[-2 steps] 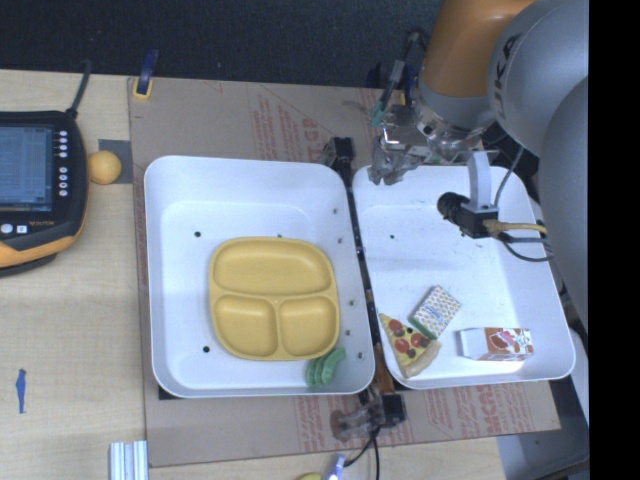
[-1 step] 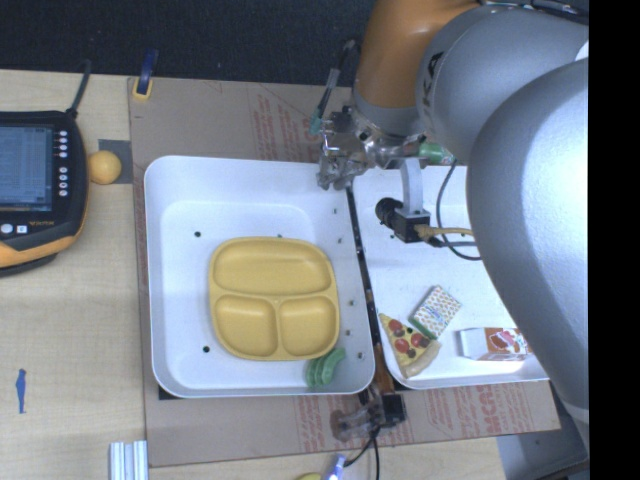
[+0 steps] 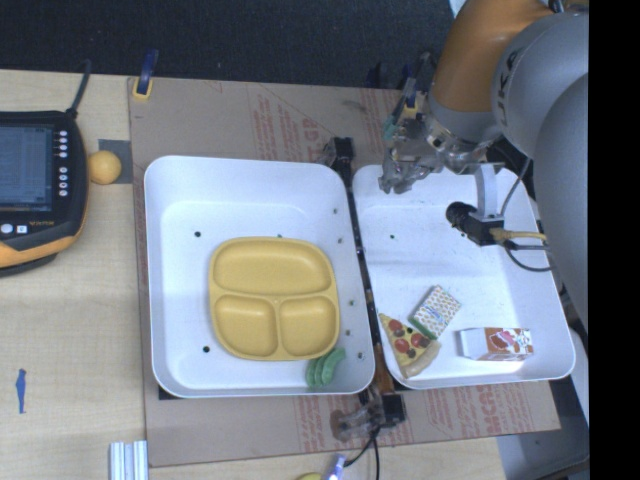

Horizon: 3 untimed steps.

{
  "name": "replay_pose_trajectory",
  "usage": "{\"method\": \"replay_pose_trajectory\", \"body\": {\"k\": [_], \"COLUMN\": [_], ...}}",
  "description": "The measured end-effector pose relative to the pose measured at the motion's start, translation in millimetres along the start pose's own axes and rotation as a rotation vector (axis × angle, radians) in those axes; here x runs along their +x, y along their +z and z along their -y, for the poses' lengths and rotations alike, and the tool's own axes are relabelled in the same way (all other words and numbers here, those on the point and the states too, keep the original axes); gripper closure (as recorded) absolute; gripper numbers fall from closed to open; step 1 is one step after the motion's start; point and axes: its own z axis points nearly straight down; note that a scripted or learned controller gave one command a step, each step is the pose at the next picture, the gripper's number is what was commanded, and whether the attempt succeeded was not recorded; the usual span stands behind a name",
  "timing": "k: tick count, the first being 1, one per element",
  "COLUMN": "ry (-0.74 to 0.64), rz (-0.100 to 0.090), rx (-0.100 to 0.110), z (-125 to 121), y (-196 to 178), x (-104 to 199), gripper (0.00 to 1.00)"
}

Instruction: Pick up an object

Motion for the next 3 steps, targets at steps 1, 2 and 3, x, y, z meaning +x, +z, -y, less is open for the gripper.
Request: {"method": "replay_pose_trajectory", "body": {"k": [1, 2, 3], "ry": [-0.001, -0.005, -0.006], "rz": [-0.001, -0.002, 0.001], "rx": [-0.001, -0.003, 0.001], "z": [31, 17, 2], "y": [-40, -67, -8], "x": [-8, 86, 143], "gripper": [1.00, 1.00, 1.00]}}
